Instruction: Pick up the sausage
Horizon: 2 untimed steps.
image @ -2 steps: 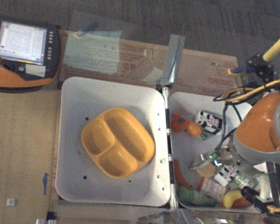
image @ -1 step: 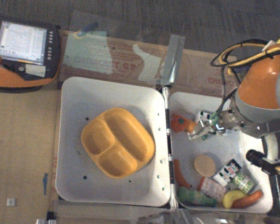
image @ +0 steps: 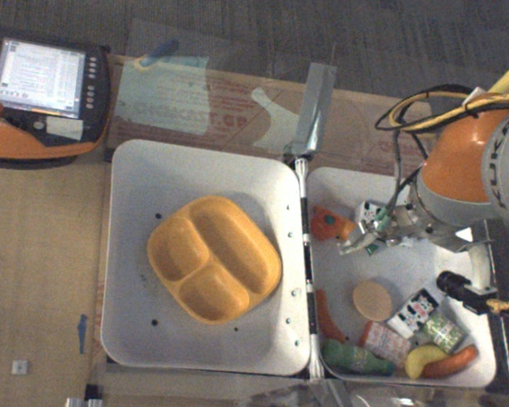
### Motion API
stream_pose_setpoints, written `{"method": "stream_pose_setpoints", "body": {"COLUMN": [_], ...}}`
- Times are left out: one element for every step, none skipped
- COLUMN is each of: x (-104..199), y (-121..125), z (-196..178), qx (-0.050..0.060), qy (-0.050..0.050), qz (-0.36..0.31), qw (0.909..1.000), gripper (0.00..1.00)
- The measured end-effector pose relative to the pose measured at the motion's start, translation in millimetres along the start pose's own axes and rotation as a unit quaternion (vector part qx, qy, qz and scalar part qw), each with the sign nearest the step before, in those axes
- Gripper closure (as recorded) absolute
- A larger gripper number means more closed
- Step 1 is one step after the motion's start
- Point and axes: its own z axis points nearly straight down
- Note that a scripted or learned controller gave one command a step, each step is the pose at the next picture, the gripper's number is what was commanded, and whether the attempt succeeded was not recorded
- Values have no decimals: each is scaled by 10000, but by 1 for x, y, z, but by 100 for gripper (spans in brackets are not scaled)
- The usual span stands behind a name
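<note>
Left bin [image: 127,256]: bare floor all round the yellow tray [image: 215,258], which sits at its centre.
Right bin [image: 484,368]: open floor in the middle, around the tan disc [image: 373,300].
6 o'clock edge of right bin: crowded; green item [image: 355,357], pink packet [image: 386,340], banana [image: 420,361] and sausage [image: 450,362] lie close together.
9 o'clock wall: red strip [image: 328,316] lies along it.
12 o'clock: arm [image: 482,172] and gripper [image: 372,232] overhang, next to the orange toy [image: 329,224].

Both shallow white plastic bins [image: 130,228] look smooth and a bit matt, the yellow divided plastic tray [image: 215,258] has a soft sheen. Bench [image: 25,251] is plain brown wood-looking board. Lower right, the reddish sausage [image: 449,361] looks slick, kinda glossy.
</note>
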Motion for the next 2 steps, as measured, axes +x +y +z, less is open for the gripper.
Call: {"method": "stream_pose_setpoints", "body": {"x": [-30,-27], "y": [65,27], "z": [16,18], "qx": [-142,-218], "qy": [-117,-183], "qz": [-459,-1917], "qw": [9988,9811], "gripper": [0,0]}}
